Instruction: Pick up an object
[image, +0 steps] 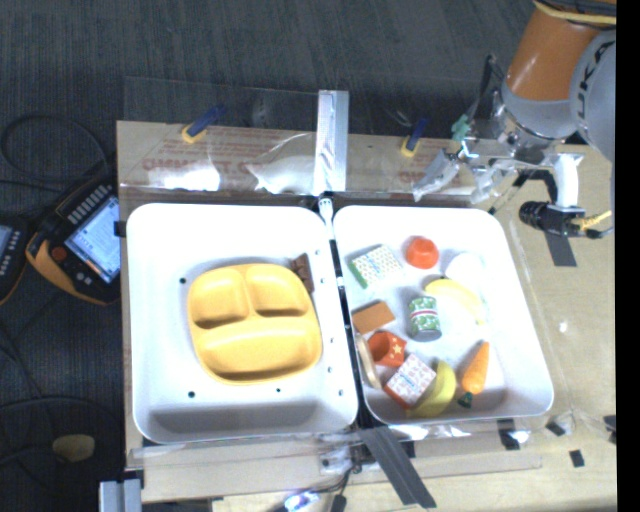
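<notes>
Toward the upper right of the frame, the grey arm with its orange band (548, 45) is reaching in over the back edge of the surface (590, 320), and its tool (487, 172) is hanging just beyond the far rim of the right bin (520, 300), above none of the objects. Whether the tool is wide or narrow I cannot tell; the parts at its tip are too small and tangled against the clear plastic there, and nothing is showing between them.

Below it, the right bin is holding the pickable things. A green-patterned white box (376, 265) is lying near the bin's upper left, with an orange-red ball (421, 251) just beside it to the right. A pale yellow round piece (455, 297) is sitting against a white one (466, 268) toward the right wall. A small green-labelled can (425, 317) is standing near the middle, and a brown flat block (373, 316) is lying to its left. Lower down, a red-orange piece (387, 347) is touching a red-and-white carton (410, 381), which is resting against a banana (439, 389). A carrot (475, 367) is lying tilted at the lower right.

Across the divider, the left bin (160, 330) is carrying a yellow sectioned tray (255, 320), with a small dark brown item (302, 268) touching its upper right corner.

At the far left of the frame, an orange-edged handheld pendant (85, 245) is lying on the dark floor.
</notes>
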